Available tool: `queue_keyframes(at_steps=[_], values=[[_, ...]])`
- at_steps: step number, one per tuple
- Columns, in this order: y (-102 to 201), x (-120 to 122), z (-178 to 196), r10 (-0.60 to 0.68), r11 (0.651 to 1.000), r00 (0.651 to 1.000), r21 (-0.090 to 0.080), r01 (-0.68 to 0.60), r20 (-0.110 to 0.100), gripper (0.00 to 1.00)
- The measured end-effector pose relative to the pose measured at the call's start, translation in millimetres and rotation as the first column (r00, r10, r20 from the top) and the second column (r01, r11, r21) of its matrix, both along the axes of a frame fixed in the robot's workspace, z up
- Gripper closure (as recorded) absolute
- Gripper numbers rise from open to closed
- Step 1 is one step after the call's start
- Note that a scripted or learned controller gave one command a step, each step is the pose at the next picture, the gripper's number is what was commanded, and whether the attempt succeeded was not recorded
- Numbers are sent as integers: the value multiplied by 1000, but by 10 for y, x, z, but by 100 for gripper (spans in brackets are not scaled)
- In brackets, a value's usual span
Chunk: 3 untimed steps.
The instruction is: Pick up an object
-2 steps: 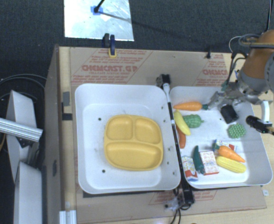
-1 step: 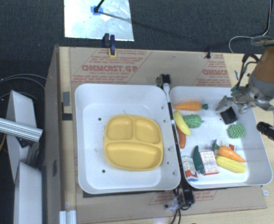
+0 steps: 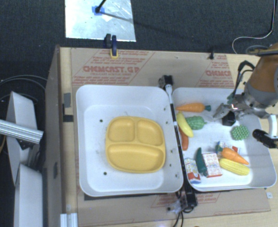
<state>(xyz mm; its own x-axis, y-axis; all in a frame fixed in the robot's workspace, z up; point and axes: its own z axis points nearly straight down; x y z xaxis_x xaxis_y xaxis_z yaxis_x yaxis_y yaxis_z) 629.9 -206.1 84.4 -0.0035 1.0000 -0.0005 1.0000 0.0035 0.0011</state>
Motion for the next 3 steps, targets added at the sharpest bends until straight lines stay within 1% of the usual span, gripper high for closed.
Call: queue_keyframes(at_steps=[1, 2, 3], values=[[-2, 13, 114, 1, 1000, 1000, -1, -1, 4, 100], [353, 151, -4, 0, 1000, 1000, 2, 0, -6, 100], [1322, -19, 1014, 1, 1000, 1000, 1, -1, 4, 100]])
